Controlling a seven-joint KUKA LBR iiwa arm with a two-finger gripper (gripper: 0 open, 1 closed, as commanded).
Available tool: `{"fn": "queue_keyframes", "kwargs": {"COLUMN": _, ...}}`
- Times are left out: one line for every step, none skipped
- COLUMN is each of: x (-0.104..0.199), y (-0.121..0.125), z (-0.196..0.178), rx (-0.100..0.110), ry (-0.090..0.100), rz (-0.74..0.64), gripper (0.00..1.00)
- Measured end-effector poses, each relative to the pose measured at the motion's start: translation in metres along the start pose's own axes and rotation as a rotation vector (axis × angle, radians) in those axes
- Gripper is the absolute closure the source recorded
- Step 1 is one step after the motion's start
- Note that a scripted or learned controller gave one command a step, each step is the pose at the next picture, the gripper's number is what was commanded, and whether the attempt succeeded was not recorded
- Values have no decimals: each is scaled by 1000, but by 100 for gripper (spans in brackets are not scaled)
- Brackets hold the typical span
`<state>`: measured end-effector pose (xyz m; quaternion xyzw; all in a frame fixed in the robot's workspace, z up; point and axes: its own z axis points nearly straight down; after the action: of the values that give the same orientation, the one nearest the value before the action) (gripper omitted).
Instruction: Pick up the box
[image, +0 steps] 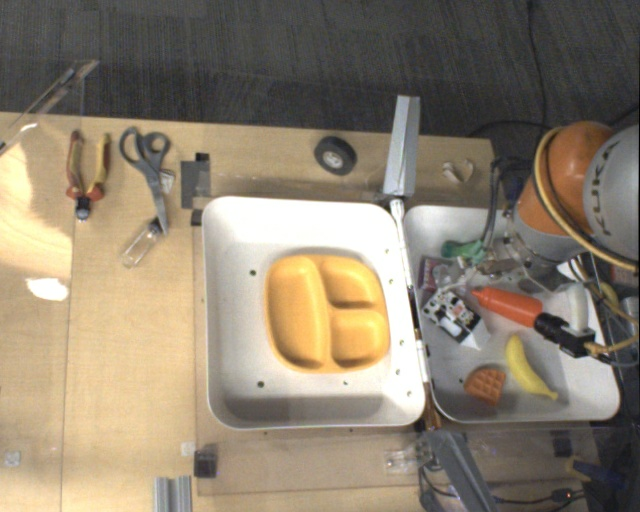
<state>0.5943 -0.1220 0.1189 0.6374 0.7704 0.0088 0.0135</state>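
Left white bin (230, 300): yellow three-compartment plastic tray (327, 310).
Right white bin (600, 400): small printed box (450, 313), carrot (507, 305), banana (527, 367), waffle (486, 384).
Hand: state cannot be told.

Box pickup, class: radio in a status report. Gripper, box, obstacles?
Gripper low in right bin, grip unclear. Box flat near left wall, not lifted. Carrot, banana, waffle close by.
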Motion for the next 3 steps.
{"fn": "queue_keyframes", "kwargs": {"x": 4, "y": 48, "z": 31, "rx": 49, "ry": 16, "rz": -14, "gripper": 0}}
{"fn": "queue_keyframes", "kwargs": {"x": -1, "y": 51, "z": 16, "rx": 38, "ry": 5, "rz": -17, "gripper": 100}}
{"fn": "queue_keyframes", "kwargs": {"x": 77, "y": 16, "z": -68, "rx": 21, "ry": 11, "rz": -224, "gripper": 100}}
